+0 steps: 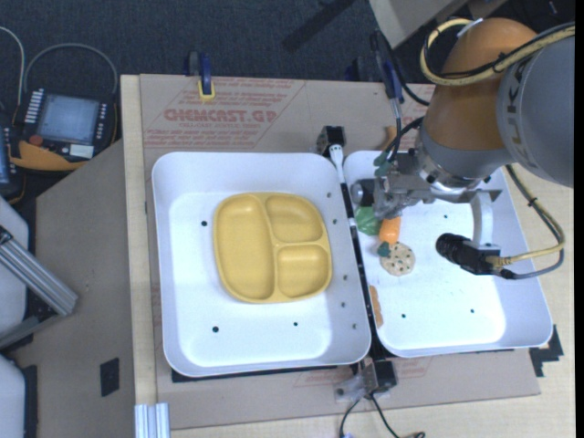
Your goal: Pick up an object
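Note:
My gripper (387, 206) hangs low over the left part of the right bin (474, 322), under the grey and orange wrist. Directly at its tip lie a small green item (366, 221) and a small orange piece (390, 231), both close to the bin's left wall. The gripper's body hides where it meets them. A round speckled cookie (397, 260) rests on the bin floor just in front of the orange piece, apart from the gripper.
In the left bin (182, 272) sits a yellow divided plate (271, 245). A black plug (461, 252) with a yellow cable hangs over the right bin beside the arm. A narrow orange strip (376, 307) lies against the right bin's left wall.

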### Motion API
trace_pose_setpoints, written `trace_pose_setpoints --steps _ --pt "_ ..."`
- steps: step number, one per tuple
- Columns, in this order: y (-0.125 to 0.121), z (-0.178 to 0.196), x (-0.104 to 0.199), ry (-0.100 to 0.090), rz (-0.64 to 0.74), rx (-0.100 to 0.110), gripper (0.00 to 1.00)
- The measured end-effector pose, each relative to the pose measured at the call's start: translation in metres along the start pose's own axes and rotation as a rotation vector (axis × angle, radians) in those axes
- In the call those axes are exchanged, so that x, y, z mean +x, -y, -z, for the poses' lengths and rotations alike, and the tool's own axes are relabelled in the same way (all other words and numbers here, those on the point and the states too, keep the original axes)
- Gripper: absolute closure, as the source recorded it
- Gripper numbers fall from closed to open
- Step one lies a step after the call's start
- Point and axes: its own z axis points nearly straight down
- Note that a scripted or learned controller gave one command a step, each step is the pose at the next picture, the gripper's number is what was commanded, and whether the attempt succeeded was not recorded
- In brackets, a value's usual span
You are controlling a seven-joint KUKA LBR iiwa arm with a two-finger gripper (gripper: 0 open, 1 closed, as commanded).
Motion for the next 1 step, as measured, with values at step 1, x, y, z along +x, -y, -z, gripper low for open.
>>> trace_pose_setpoints --steps 1 --pt "-0.0097 0.0076 0.0557 -0.001 0.001 -0.001 1.00"
